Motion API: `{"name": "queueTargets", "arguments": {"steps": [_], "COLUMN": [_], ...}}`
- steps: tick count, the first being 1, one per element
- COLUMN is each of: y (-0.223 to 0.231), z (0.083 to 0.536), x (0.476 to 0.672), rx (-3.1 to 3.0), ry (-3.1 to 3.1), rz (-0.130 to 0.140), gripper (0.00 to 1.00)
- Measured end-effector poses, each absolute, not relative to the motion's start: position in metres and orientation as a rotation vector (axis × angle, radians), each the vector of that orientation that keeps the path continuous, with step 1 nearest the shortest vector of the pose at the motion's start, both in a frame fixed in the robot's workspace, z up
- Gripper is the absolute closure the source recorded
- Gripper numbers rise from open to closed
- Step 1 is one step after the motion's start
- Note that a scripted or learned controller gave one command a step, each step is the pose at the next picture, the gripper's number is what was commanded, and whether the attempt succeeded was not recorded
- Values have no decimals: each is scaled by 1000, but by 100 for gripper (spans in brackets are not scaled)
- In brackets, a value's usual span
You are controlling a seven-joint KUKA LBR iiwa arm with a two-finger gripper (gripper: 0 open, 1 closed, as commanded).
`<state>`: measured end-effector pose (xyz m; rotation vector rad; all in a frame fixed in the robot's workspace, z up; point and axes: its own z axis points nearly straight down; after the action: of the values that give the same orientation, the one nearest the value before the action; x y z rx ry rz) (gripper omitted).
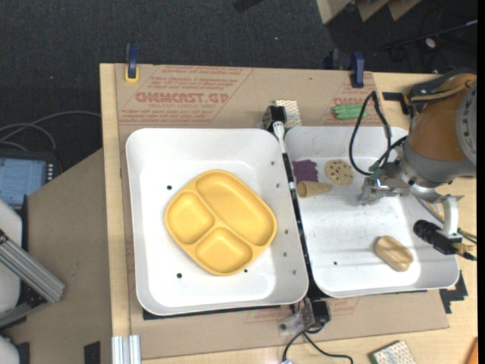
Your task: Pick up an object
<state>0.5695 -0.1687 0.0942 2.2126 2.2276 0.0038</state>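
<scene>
Left bin [144,226]: yellow divided plate [220,221] | Right bin [345,268]: cookie [339,171], cone [312,189], purple piece [305,170], bread roll [393,252] | Gripper [371,193] lowered inside, finger state unclear

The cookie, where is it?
The cookie lies near the far edge of the right bin, beside the purple piece and just above the cone.

One fixed camera watches me from above, tilted so the bench's far edge sits toward the top. It stands far enough off to take in both shallow white plastic bins, left [144,226] and right [356,249], plus the brown board bench [189,97] and dark floor beyond. My grey-and-orange arm [439,139] enters from its right side.
</scene>
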Motion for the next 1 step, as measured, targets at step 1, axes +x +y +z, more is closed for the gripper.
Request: {"name": "queueTargets", "arguments": {"steps": [1], "y": [-215], "z": [84], "x": [560], "rx": [2222], "ry": [2215], "rz": [-2], "gripper": [100]}}
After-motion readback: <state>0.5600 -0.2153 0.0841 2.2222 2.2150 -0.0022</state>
